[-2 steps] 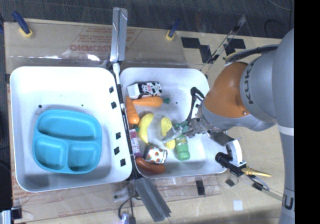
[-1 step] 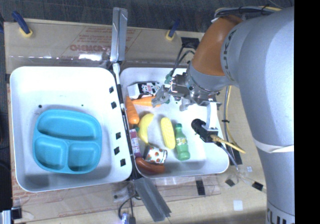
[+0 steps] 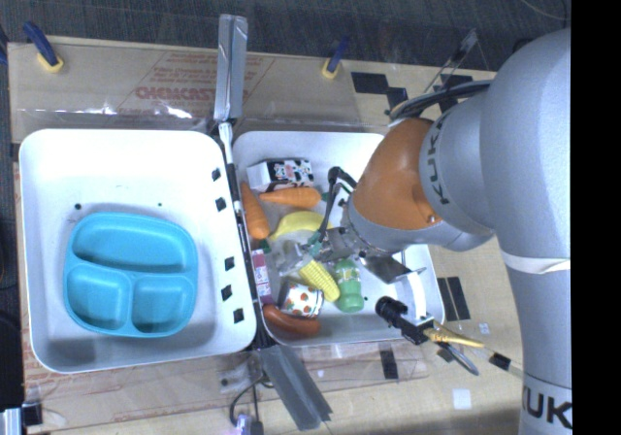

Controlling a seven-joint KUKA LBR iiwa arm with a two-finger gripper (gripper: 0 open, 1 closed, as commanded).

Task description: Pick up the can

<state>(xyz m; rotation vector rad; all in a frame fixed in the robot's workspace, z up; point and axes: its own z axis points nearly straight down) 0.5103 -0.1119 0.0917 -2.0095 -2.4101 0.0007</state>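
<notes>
Two bins share the worktop [image 3: 116,64]. Whether the fingers are released or clenched I cannot tell; the gripper [image 3: 328,247] hangs low over the right bin [image 3: 427,302], among its clutter, seemingly to reach in. Just below it, near the front wall, lies the can [image 3: 302,300], beside corn [image 3: 320,280], a banana [image 3: 297,223] and carrots [image 3: 289,198]. Alone in the left bin [image 3: 39,229] sits a blue divided tray [image 3: 131,273].
</notes>
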